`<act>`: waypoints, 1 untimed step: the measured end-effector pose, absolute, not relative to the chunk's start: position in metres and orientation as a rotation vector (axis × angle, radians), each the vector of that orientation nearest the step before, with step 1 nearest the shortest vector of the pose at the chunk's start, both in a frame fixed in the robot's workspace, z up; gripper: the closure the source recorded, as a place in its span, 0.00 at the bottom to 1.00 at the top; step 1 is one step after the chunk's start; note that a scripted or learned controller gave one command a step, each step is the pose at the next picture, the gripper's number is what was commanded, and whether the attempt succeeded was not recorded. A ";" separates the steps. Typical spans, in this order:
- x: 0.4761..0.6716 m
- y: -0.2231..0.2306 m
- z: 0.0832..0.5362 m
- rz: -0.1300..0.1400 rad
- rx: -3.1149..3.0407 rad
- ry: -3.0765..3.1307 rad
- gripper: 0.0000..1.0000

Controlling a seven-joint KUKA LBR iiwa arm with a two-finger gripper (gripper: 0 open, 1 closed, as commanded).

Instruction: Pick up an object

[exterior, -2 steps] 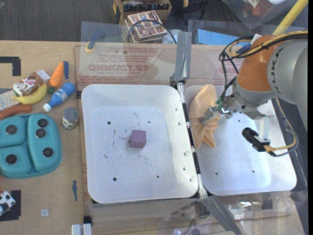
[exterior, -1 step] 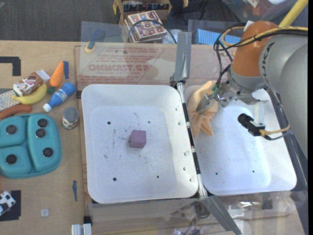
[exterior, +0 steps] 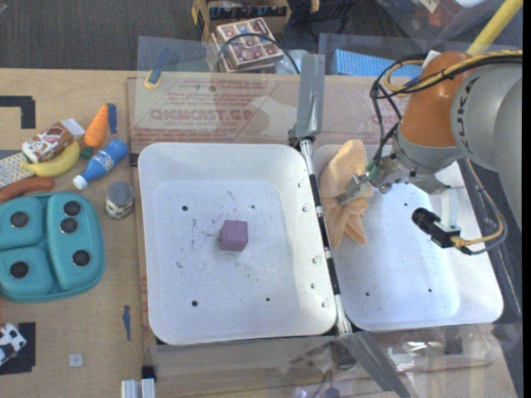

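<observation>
Your gripper (exterior: 358,187) sits right on the tan cloth (exterior: 343,197), at the left side of the right bin (exterior: 465,305). I cannot tell its state. Pinch a thick fold, then lift slowly and straight up.

Arm (exterior: 489,114) cut off (right edge) — cloth (exterior: 344,193) partly hidden.
</observation>
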State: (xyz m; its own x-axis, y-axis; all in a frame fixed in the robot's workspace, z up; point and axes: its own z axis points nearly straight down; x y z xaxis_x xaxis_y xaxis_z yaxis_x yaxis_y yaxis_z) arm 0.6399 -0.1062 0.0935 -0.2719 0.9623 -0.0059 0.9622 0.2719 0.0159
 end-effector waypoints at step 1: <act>0.668 -0.102 0.092 0.005 1.974 2.432 0.00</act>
